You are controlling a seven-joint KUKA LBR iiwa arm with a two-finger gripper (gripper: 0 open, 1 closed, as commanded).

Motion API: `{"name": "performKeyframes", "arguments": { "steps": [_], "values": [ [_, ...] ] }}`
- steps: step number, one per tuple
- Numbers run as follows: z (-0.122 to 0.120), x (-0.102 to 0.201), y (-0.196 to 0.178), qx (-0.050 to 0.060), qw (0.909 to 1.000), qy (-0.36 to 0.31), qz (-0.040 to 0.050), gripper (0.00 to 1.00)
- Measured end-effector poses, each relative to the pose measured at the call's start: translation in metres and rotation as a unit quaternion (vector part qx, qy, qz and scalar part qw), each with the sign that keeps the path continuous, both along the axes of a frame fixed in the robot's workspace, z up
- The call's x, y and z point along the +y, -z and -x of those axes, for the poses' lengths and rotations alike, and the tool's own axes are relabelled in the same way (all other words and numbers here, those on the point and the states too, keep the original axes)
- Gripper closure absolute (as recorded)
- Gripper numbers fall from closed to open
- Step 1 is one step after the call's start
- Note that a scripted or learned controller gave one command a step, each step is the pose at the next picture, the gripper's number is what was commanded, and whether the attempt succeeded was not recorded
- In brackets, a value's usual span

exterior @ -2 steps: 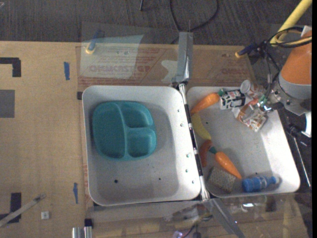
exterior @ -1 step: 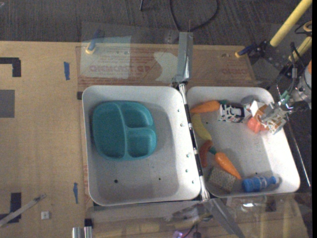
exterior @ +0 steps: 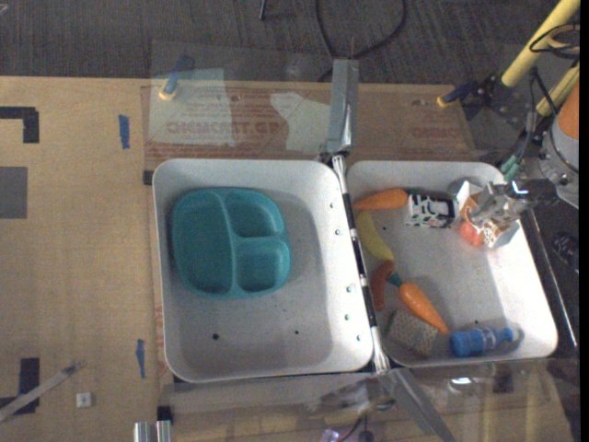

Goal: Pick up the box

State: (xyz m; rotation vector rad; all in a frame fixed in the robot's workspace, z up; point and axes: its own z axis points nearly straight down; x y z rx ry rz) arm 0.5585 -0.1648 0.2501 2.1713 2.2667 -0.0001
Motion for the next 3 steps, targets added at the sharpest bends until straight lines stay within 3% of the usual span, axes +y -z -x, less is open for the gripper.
{"name": "performKeyframes", "arguments": {
  "steps": [1,2,3],
  "values": [
    [-0.011,-0.034,0.084,0.003,0.9919,0.127,-0.0014,1.0],
    [-0.014,0.032,-0.012,0.001,0.9855,0.17,-0.0007,1.0],
    [0.034,0.097,-0.011,0.003,0.9748,0.223,-0.0011,1.0]
  ]
}}
